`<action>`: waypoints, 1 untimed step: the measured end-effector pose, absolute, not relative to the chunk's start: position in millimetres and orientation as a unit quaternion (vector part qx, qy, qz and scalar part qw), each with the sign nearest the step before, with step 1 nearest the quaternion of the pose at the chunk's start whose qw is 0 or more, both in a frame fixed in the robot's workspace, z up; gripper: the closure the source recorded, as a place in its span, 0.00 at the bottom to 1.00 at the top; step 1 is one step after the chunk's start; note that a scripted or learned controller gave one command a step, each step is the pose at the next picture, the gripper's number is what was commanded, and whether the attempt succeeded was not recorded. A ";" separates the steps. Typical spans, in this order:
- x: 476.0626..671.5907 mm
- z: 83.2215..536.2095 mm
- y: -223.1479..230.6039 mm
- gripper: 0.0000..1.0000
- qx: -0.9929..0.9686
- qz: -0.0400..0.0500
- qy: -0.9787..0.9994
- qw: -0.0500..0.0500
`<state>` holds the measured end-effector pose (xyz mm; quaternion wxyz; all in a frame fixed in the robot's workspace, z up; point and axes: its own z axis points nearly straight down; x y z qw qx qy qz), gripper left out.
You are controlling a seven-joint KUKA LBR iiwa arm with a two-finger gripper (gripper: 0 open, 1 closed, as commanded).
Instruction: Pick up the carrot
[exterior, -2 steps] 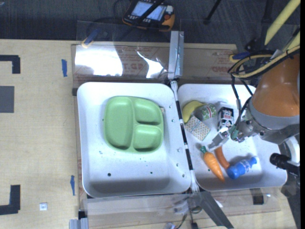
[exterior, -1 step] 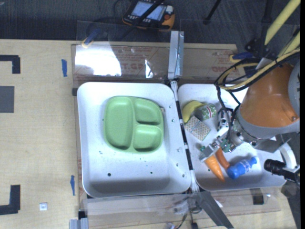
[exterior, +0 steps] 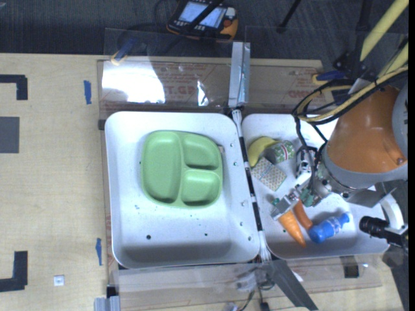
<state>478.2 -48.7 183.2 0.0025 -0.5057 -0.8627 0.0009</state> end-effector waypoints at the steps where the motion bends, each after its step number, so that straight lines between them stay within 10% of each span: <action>1: 480.0 86.8 -102.4 0.00 -0.529 -0.001 -0.848 -0.001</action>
